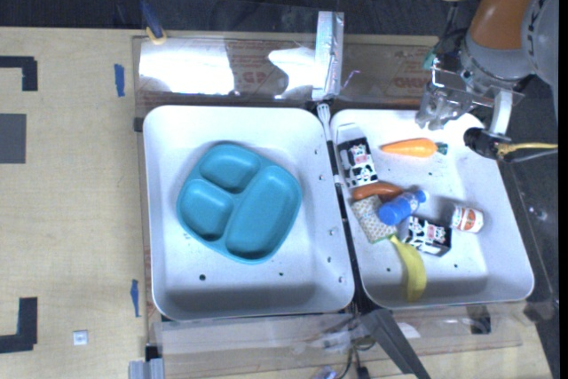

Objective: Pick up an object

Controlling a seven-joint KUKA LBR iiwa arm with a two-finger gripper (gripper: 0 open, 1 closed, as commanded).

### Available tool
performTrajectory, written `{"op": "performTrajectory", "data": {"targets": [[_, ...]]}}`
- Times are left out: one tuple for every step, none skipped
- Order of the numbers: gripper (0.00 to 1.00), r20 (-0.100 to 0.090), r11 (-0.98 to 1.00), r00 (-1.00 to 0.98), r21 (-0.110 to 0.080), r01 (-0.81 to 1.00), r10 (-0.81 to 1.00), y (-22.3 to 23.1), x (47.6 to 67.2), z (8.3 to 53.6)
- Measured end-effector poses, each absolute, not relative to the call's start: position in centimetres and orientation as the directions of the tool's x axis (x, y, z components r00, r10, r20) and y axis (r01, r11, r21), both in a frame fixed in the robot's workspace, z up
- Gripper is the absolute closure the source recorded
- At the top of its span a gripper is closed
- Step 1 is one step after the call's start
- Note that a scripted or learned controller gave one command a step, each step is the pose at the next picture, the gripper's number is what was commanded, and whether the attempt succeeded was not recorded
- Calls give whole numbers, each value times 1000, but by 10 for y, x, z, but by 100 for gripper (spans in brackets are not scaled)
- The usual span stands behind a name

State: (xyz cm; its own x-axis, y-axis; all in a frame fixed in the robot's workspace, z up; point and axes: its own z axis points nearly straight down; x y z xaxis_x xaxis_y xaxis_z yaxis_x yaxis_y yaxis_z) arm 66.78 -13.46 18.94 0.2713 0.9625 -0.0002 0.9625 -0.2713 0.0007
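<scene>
Seen from above, the gripper (pixel 438 113) is held over the far edge of the right bin (pixel 506 266), just beyond a carrot (pixel 410 148). Nothing is seen between its metal fingers; how far apart they are cannot be told. The carrot is orange, lying flat, green tip pointing right. Nearer are clustered a cow-patterned carton (pixel 357 158), a blue bottle (pixel 397 208) and a banana (pixel 411 269), overlapping and partly hidden. A blue divided plate (pixel 238 201) is held in the left bin (pixel 169 280).

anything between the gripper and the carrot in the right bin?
Nothing visible. The gripper hangs over the far edge of the right bin, and the carrot lies just below it in the view on bare bin floor, apart from the other items nearer the middle.
</scene>
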Motion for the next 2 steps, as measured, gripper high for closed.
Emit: {"op": "performTrajectory", "data": {"targets": [[100,0,-198,198,-2,980,980,-146,624,249],[0,0,-198,198,-2,980,980,-146,624,249]]}}
